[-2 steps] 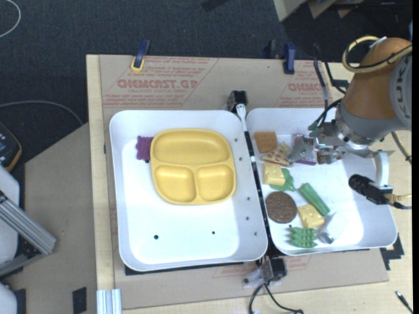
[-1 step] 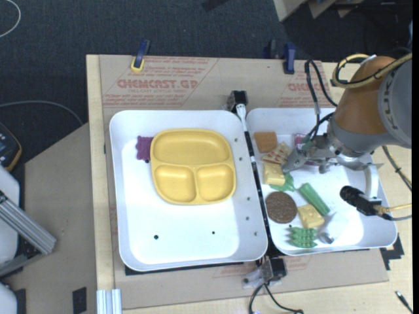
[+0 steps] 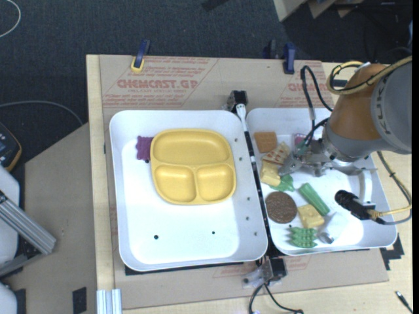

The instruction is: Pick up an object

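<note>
The arm (image 3: 376, 110) reaches in from the right and hangs over the right bin (image 3: 373, 241), its gripper (image 3: 302, 160) low among the clutter near the bin's middle. Whether it is open or closed — and whether it has anything in its grasp — cannot be told from this view, since the wrist and cables hide that part.

The right bin is crowded with toy food. A tan cracker-like square (image 3: 265, 140) lies near the back left corner, with a pale yellow wedge (image 3: 277, 154) just in front of it and a yellow cheese-like block (image 3: 270, 176) beside the dividing wall. A green wedge-shaped piece (image 3: 287, 183) lies just beside the gripper. A brown round cookie (image 3: 281, 207) sits toward the front, a green stick-shaped piece (image 3: 313, 199) slants to its right, a yellow chunk (image 3: 310, 215) lies in front of that, and a green bundle of pods (image 3: 302, 237) rests near the front rim. A black part of the tool (image 3: 352, 205) hangs over the bin's right side.

The left bin (image 3: 131, 195) holds a yellow three-compartment plate (image 3: 193, 165) — a purple item (image 3: 143, 147) peeks out at its left edge, touching it.
</note>
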Controlling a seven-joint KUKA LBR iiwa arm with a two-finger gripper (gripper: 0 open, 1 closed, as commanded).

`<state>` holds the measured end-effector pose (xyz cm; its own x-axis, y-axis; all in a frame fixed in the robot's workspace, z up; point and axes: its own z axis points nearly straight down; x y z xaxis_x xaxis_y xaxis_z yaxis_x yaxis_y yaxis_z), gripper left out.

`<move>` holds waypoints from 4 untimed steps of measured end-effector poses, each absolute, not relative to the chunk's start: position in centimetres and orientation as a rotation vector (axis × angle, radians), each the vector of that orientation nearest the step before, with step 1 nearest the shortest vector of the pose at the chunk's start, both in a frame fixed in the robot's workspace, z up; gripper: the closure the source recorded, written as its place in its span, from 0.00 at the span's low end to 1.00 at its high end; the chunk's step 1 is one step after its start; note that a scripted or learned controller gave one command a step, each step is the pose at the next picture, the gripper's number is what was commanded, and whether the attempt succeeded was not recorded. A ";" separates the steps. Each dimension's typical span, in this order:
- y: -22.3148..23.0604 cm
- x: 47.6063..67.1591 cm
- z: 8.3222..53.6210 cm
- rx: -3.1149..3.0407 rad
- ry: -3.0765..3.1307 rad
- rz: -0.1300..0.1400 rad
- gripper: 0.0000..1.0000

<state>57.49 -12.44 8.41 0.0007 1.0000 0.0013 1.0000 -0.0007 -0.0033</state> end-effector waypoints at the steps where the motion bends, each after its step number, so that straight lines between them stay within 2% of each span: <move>1: -12.4 57.7 9.7 -2.224 -2.221 -0.005 1.00; 3: -13.3 58.6 22.3 -2.226 -2.228 -0.007 1.00; 4: -13.3 58.6 22.5 -2.223 -2.225 -0.003 1.00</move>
